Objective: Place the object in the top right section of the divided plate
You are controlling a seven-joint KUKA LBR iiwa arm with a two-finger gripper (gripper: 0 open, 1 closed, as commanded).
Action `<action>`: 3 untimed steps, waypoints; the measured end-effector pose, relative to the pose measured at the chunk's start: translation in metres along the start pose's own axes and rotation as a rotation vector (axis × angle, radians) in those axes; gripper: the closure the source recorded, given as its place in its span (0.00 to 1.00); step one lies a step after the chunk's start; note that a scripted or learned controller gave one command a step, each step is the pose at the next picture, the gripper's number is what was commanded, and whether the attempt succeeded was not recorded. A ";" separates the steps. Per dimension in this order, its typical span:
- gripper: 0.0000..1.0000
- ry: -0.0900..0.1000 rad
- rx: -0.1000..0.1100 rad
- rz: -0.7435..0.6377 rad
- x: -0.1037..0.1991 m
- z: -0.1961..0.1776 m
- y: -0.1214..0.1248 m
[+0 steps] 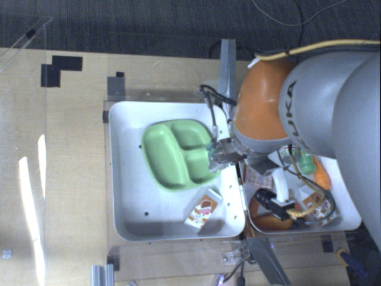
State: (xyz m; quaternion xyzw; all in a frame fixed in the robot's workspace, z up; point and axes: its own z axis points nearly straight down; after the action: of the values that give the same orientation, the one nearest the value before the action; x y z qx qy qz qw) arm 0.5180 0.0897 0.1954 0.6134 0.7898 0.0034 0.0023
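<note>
A light green divided plate (172,157) lies in the left bin (125,183), with one long section on its left and two smaller sections on its right. Its top right section (190,133) holds nothing that I can see. My gripper (215,154) hangs low over the plate's right rim, about where the two small sections meet. A small teal-green speck shows at its tip, but it is too small to tell whether anything is held. The grey and orange wrist hides what lies just behind the gripper.
A small white and orange packet (202,210) lies in the left bin's near right corner. The right bin (351,219) holds several things under the arm: a green item (305,161), an orange piece (322,175), a brown round thing (268,219).
</note>
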 end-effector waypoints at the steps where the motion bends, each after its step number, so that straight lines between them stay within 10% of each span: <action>1: 1.00 0.000 0.005 0.067 0.017 0.011 0.020; 2: 0.00 0.000 0.005 0.067 0.017 0.011 0.020; 3: 0.00 -0.001 0.006 0.073 0.010 0.042 0.049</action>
State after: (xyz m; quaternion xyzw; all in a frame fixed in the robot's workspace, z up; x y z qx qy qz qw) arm 0.5631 0.1116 0.1538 0.6419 0.7668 0.0008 0.0009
